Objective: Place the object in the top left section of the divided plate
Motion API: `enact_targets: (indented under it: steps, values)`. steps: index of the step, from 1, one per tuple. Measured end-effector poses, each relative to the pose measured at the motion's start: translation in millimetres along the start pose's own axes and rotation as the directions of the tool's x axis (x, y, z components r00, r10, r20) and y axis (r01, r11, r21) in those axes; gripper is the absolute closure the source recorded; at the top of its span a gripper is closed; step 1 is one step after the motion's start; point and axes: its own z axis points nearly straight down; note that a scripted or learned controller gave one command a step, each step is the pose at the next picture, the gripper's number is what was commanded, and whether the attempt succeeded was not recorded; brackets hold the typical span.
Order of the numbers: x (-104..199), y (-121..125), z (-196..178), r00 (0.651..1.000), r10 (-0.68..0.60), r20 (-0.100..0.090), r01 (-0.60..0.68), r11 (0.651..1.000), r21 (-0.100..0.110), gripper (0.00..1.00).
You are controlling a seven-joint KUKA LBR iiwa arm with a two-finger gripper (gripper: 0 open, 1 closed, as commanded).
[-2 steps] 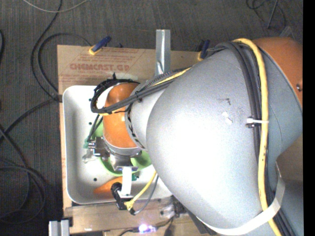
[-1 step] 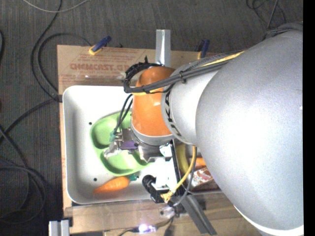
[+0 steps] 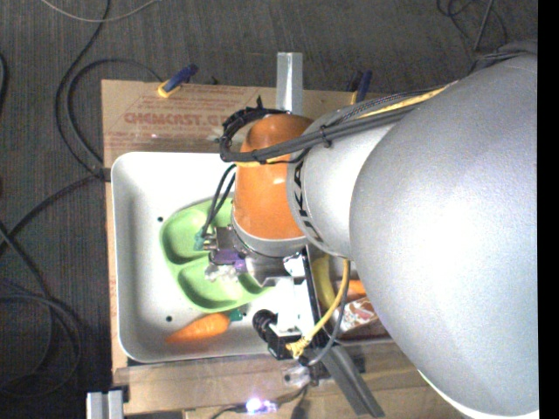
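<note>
Carrot (image 3: 199, 327) lies in bin (image 3: 131, 234) beside plate (image 3: 188, 234).

Arm (image 3: 419, 234) hides right bin, half green plate (image 3: 188, 234).

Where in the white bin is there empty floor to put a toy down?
The left bin has bare floor along its left wall and across the top left corner, above the green divided plate. The lower right is crowded: the carrot lies just below the plate, and the arm with its end effector hangs over the plate.
</note>
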Motion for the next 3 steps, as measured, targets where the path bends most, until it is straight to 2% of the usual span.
enact_targets:
  steps: [1, 2, 3]
  values:
    - [-124, 38, -209, 0.977, 0.211, 0.001, -0.211, 0.977, -0.011, 1.00]
    - [-136, 7, -110, 0.914, 0.405, 0.001, -0.405, 0.914, -0.008, 1.00]
    - [-204, 5, -216, 0.930, 0.367, -0.001, -0.367, 0.930, -0.011, 1.00]
